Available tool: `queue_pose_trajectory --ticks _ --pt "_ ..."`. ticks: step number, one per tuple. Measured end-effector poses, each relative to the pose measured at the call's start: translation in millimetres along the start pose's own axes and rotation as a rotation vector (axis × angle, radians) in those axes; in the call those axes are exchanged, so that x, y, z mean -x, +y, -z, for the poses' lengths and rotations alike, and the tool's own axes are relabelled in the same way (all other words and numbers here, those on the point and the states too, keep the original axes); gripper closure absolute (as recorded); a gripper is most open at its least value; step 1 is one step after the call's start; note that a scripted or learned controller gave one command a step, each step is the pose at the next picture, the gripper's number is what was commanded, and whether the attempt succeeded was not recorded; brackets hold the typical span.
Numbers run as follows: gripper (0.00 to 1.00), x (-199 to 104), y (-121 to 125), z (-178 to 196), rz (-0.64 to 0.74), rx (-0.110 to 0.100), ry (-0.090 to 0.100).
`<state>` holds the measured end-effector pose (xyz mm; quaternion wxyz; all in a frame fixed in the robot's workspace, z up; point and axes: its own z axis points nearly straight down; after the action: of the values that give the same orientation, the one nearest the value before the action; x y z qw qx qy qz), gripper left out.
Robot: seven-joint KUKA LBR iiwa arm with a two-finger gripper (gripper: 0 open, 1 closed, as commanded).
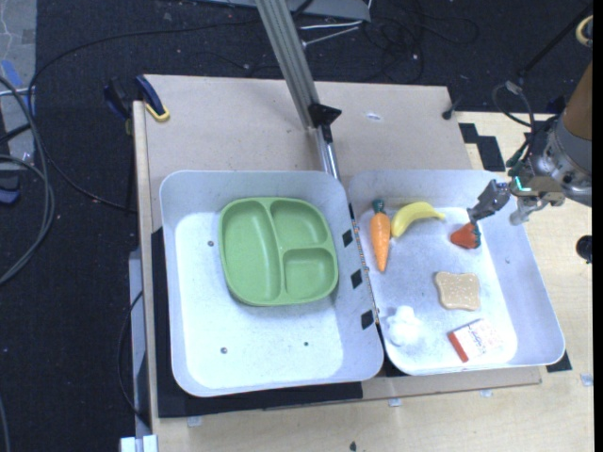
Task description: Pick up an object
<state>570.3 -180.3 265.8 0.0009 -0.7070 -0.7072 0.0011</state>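
Note:
My gripper (495, 217) hangs over the far right part of the right bin (528, 281), open, with nothing between its fingers. A small red object (464, 237) lies in the bin just under the left fingertip; I cannot tell whether they touch. Also in this bin are a yellow banana (415, 217), an orange carrot (380, 239) with a green top, a slice of toast (459, 291), a small white lump (405, 326) and a red and white packet (476, 340).
The left bin (188, 347) holds a green divided plate (280, 250). A slanted metal pole (292, 55) runs from the top of the view down to the seam between the bins. Cables lie on the dark floor around the bench.

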Motion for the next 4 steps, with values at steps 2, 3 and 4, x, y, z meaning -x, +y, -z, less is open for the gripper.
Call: queue_pose_trajectory --ticks 2,3,4 --pt "0.00 0.6 10.8 -48.5 0.000 0.001 0.000" --pt "0.00 -8.0 3.7 -103.8 0.000 -0.002 0.001" --pt "0.00 -12.9 0.1 -166.4 0.000 -0.001 0.001"
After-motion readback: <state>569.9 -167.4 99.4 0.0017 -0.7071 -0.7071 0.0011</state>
